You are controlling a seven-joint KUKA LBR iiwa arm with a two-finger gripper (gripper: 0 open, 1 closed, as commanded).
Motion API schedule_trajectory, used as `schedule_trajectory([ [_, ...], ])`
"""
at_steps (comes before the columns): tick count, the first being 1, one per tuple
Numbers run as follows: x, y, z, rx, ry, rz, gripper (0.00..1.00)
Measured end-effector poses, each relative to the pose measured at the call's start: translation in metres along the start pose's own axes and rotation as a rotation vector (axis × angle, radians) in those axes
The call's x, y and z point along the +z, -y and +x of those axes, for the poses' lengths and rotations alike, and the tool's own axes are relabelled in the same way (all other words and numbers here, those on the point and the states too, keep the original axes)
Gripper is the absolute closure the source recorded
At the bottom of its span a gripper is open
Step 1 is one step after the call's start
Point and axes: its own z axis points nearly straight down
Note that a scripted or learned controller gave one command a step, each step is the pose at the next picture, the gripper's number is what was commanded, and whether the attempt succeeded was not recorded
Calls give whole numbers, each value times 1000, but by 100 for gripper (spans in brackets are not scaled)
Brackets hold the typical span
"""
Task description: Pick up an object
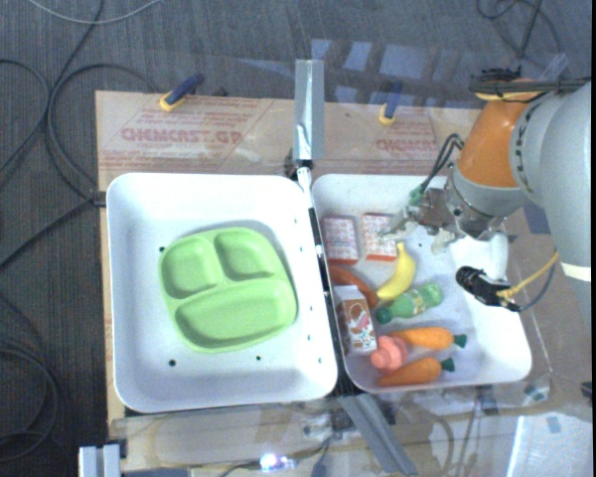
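The right bin [497,361] holds several toy foods: a yellow banana [397,274], a green bottle [413,301], two orange carrots [429,338] [413,373], a pink piece [385,356], a small carton [357,324], a red sausage [352,283] and two flat snack packets [340,238] [379,235]. My gripper [427,215] hangs over the bin's back right part, just above and to the right of the banana's tip and beside the right packet. Nothing shows in its grasp.
The left bin [129,296] holds a green compartment tray [228,286]. A metal divider bar [305,117] stands behind the gap between the bins. A black cable connector [477,283] with a yellow lead hangs over the right bin's right side.
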Motion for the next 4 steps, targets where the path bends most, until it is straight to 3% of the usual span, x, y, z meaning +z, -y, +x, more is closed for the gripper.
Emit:
schedule_trajectory([
  [1, 15, 14, 14, -97, 7, -14, 0],
  [2, 15, -20, -6, -282, 2, -4, 0],
  [3, 15, 31, 6, -287, 4, -10, 0],
  [4, 3, 28, 7, -289, 5, -14, 100],
])
